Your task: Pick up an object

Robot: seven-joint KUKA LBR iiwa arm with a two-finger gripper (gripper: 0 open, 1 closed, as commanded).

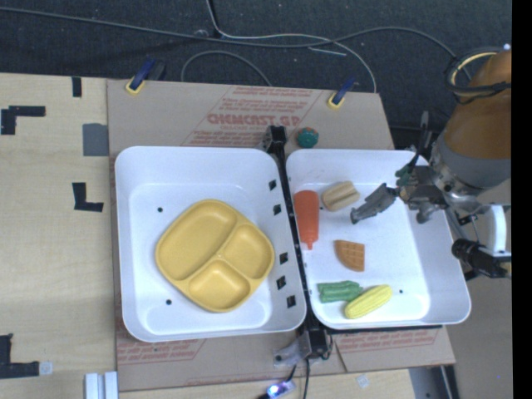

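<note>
Nothing sits in the pincer (366, 212); whether it is open cannot be told, just beside the bread roll (339, 195).

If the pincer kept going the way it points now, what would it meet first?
Probably the tan bread roll: the pincer points left toward it in the right bin. Height above the bin is unclear, so it might pass over.
</note>
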